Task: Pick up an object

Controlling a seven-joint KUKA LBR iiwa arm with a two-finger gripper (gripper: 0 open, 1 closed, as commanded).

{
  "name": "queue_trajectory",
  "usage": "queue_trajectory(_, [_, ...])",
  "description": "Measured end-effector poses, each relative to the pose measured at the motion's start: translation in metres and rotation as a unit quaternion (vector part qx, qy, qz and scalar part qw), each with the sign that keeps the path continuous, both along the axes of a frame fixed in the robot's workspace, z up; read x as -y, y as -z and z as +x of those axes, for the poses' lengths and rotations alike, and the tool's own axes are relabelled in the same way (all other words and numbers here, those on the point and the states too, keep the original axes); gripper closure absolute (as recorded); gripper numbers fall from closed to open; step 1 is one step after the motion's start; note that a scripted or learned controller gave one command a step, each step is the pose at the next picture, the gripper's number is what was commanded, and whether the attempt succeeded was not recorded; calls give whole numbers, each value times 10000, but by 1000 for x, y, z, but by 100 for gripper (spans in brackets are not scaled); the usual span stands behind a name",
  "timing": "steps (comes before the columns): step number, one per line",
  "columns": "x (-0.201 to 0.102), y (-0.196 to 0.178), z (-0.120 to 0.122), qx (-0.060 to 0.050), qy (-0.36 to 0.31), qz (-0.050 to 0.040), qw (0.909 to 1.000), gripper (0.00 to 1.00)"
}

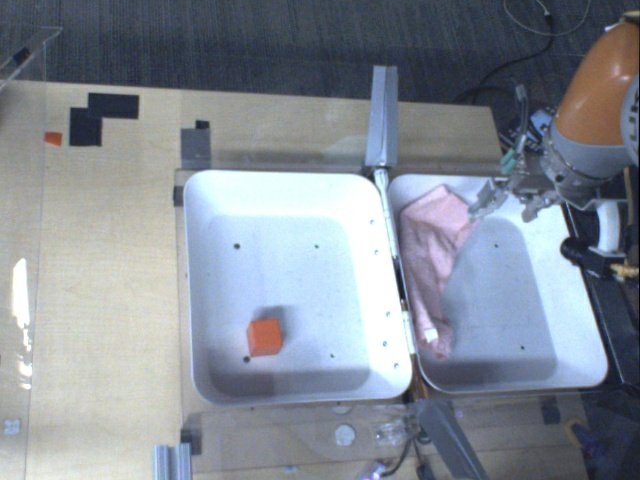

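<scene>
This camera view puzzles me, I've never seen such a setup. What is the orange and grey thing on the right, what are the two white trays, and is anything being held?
You are looking down at a slant from a camera fixed above a workbench. The orange and grey thing is a robot arm, reaching in from the right. At its tip is a small claw for picking things up. The white trays are two shallow bins side by side. The left bin has a small orange block near its front. The right bin has a crumpled pink cloth along its left side. The claw hangs over the right bin's back edge, just beside the cloth's top corner. I cannot see anything gripped in it.
</scene>
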State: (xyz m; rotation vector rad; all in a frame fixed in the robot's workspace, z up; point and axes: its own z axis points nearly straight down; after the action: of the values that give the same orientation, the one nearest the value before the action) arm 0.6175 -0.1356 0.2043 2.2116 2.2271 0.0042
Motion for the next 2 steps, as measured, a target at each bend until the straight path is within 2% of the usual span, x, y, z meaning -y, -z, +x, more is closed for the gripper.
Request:
queue_trajectory(1, [-36, 108, 3, 26, -555, -5, 9985, 0])
queue_trajectory(2, [-7, 27, 4, 38, -816, -15, 9967, 0])
